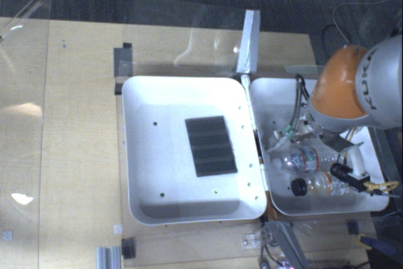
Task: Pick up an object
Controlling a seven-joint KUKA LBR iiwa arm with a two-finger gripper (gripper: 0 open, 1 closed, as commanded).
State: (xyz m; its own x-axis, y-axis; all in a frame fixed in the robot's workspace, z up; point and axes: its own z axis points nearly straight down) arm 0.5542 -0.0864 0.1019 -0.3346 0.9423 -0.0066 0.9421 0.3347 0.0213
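A flat black ribbed pad lies in the middle of the left bin. In the right bin, two clear plastic bottles lie on their sides. One has a bluish label, and the one nearer the front has a black cap. My arm's orange band hangs over the right bin. The gripper reaches down just above and left of the labelled bottle. I see nothing held in it.
A metal divider post stands at the back between the bins. The bins' shared rim runs close to the left of the gripper. Wooden bench extends to the left.
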